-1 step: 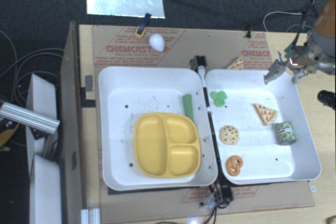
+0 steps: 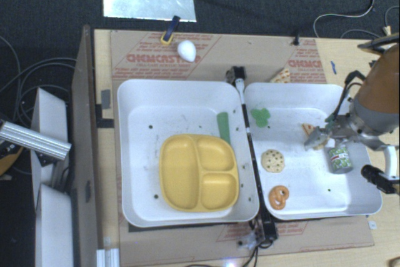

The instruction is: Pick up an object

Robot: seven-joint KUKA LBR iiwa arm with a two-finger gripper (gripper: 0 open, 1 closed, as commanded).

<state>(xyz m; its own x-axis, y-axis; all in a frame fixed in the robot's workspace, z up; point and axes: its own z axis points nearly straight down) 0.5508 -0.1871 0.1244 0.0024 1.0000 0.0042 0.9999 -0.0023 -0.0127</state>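
Now | arm (image 2: 378, 94) low over right bin (image 2: 312, 200) | tool (image 2: 317, 138) near can (image 2: 340, 158) | grip: cannot tell

Arm (image 2: 381, 94) reaching from right, end effector (image 2: 317, 138) low

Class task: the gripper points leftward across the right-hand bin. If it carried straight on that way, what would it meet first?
Probably the small orange piece lying just ahead of the gripper on the right bin floor. The gripper's height is unclear, so it might pass above it towards the green piece.

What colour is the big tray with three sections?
Yellow; the divided tray shows clearly in the camera view.
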